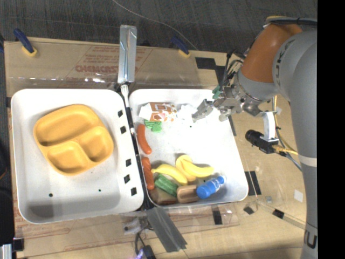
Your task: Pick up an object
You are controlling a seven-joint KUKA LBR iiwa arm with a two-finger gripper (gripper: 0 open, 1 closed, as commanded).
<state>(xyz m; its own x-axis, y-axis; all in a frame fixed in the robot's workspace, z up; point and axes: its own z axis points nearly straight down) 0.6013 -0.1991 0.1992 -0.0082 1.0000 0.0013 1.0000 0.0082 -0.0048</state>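
My gripper (204,111) hangs over the back right part of the right bin (226,144), above bare white floor. Left of it, near the bin's back, lies a white and orange packet (160,112) with a small green piece (155,126) beside it. A red-orange sausage (143,137) lies along the left wall. At the front sit yellow bananas (190,169), a green item (165,185), a brown item (186,194), an orange piece (147,172) and a blue bottle (209,188). I see nothing held by the gripper.
The left bin (21,161) holds a yellow divided tray (73,138). A metal divider bar (126,53) rises between the bins at the back. The arm's orange band (264,50) is over the bench to the right.
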